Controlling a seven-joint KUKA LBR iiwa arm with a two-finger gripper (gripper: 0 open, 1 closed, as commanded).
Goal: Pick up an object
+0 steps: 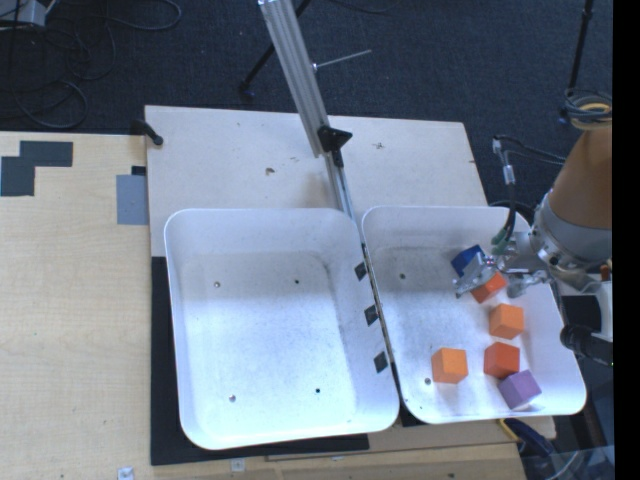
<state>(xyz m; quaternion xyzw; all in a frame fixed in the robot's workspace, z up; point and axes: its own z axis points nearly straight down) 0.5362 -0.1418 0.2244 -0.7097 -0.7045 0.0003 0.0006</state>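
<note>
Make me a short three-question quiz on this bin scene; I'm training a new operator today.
1. True or false: the purple block lies in the left bin.
2. How many orange blocks lie clear of the gripper in the right bin?
3. Which block sits nearest the gripper: A) blue block, B) purple block?

Key: 1. False, it lies in the right bin. 2. Three. 3. A.

blocks (505,321) in right bin (420,238)
</note>
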